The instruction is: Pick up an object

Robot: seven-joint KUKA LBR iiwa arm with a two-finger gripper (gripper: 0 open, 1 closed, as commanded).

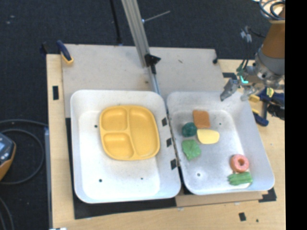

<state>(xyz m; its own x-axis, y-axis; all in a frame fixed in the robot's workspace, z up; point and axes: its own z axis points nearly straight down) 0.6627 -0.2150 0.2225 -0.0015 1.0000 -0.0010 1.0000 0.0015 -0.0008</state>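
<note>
— Objects for picking all lie in the right bin (249, 121). Where is the gripper (236, 91)?
— Above that bin's far right corner, fingers spread apart, nothing between them.
— What lies nearest it?
— A brown block (201, 118), with a yellow piece (208, 137) just below it, touching. A dark green ball (189, 129) sits left of those, and a green leafy piece (191, 149) below the ball.
— And farther off?
— A pink doughnut (239, 163) and a green item (240, 178) at the near right corner. The left bin (86, 176) bears a yellow divided plate (129, 132).
</note>
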